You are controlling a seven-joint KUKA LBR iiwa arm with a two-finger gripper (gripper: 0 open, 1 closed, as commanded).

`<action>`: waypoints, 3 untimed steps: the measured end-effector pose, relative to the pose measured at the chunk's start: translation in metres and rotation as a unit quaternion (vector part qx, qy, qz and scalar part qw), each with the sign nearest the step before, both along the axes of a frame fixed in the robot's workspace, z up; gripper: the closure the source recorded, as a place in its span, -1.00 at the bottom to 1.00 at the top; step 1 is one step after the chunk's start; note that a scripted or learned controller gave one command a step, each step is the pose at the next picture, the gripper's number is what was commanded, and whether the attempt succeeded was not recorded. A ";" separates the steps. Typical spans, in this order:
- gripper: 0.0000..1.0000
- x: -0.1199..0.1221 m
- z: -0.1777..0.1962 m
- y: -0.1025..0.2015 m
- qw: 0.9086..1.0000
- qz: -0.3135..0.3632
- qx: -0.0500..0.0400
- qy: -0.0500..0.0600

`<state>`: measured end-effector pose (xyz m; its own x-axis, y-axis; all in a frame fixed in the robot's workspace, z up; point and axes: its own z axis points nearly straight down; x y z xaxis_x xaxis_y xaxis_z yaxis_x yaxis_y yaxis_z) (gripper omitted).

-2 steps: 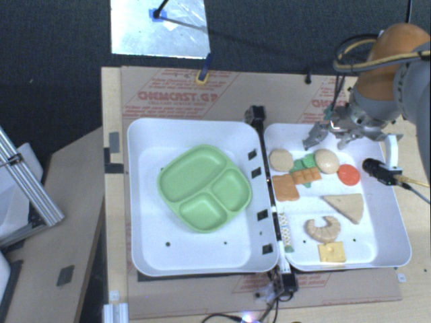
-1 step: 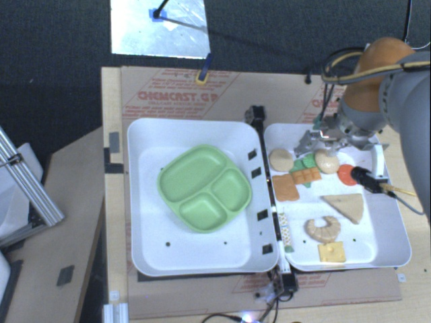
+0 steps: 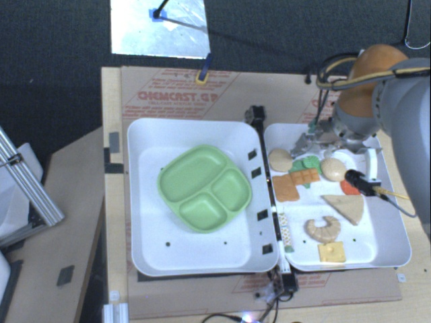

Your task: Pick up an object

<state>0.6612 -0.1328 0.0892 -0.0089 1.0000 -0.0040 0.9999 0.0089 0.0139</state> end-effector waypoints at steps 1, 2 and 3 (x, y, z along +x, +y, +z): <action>1.00 -0.001 0.010 0.000 1.000 0.000 0.001 0.002; 1.00 0.009 0.061 -0.005 1.000 -0.002 0.001 0.004; 1.00 0.013 0.126 -0.002 1.000 -0.001 0.001 0.003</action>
